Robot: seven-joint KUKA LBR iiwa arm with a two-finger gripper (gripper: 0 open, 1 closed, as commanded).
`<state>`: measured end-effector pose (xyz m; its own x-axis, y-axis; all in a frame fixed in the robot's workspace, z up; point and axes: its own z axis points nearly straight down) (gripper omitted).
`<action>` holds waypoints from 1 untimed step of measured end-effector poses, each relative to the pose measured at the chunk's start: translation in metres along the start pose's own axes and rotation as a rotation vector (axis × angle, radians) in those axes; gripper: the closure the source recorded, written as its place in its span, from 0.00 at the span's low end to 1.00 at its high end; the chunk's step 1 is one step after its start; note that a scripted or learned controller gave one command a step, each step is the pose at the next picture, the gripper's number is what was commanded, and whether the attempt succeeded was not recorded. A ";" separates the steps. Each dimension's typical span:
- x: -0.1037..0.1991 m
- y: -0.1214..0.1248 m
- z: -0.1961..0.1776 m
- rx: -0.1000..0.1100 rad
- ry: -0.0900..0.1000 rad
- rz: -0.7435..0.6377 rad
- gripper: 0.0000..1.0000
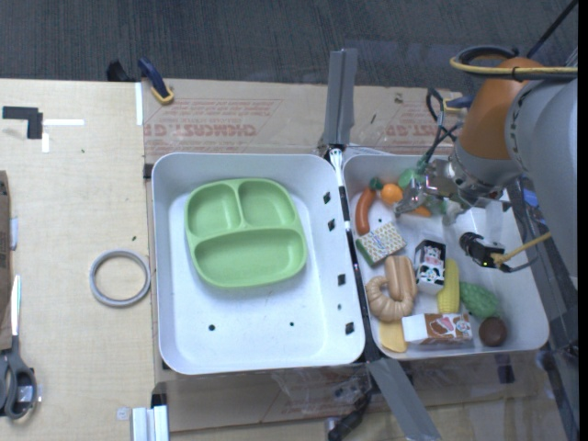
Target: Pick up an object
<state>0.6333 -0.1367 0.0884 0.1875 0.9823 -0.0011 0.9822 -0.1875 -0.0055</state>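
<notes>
Two shallow white bins are seen side by side on the bench. In the left bin (pixel 175 329) a green divided plate (pixel 246 231) is placed, with its three compartments facing up. The right bin (pixel 525 288) is filled with toy food and small things. The grey arm (pixel 542 127), with its orange band (pixel 491 108), is reached in from the right, and the gripper (pixel 424 194) is lowered over the far part of the right bin. Whether anything is pinched by the claw cannot be told, because this part is too small and cluttered. Just beside the gripper a small orange ball (pixel 392 192) is seen, and next to it a red sausage (pixel 365 211) lies along the left wall of the bin. Below them a checkered green block (pixel 380 243) is placed, then a tan pretzel (pixel 393 287) and a small carton with a cow picture (pixel 430 264). A yellow corn cob (pixel 449 287) and a green leafy piece (pixel 478 299) are located near the middle, and a dark brown round object (pixel 492 331) rests in the near right corner, beside a flat snack packet (pixel 442 328). On the bench, well apart to the left, a grey tape ring (pixel 119 277) is laid.
</notes>
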 end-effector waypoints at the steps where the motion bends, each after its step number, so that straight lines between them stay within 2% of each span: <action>1: -0.016 -0.088 0.001 0.001 0.001 0.011 0.00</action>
<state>0.5438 -0.1354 0.0883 0.1985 0.9801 0.0000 0.9801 -0.1985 -0.0070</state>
